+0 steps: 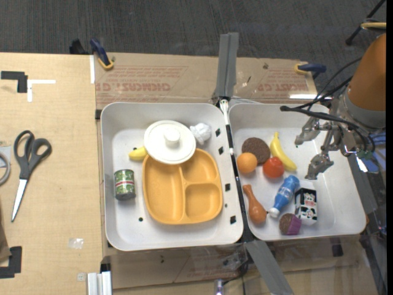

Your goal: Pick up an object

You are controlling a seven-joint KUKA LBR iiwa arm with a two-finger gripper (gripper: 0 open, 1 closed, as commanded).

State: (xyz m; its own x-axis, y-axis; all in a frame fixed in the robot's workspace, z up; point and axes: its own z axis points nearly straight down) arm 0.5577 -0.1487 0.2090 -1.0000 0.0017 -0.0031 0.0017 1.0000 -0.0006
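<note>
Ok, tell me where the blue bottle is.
The blue bottle lies in the right bin, near its middle, slanted between the chicken leg and the black-and-white carton, just below the tomato.

Bench [55, 226] with two white bins side by side

The light wooden bench fills the left of the frame; scissors [26, 165] with black handles lie at its left edge, blades toward the bottom. A sheet of cardboard [153, 82] covers the upper middle, held by a blue clamp [101, 53] at its upper left corner. The left bin [113, 220] and right bin [353, 217] rest below it, touching along their inner walls.
</note>
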